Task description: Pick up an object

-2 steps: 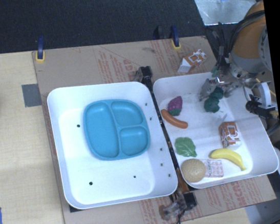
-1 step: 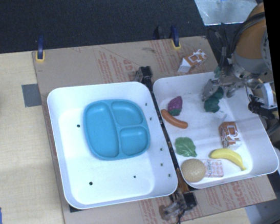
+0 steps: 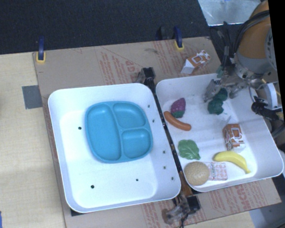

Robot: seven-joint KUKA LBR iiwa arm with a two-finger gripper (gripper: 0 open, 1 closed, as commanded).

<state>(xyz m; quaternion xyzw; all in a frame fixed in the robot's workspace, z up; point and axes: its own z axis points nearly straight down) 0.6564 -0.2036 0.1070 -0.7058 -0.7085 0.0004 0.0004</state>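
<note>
Dark-green lump [image 3: 215, 107] compact, no clear long axis, beneath hand [image 3: 217, 91]; grip unreadable.

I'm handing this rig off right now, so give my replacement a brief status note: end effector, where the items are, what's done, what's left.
End effector: low over the far part of the right bin, at the dark green object; grasp state unclear.
Right bin also holds the purple item, hot dog, green leaf, round bun, banana, brown-and-white carton and small packet.
Left bin: blue divided plate.
Done: nothing visibly lifted.
Left: secure and lift one object.
</note>
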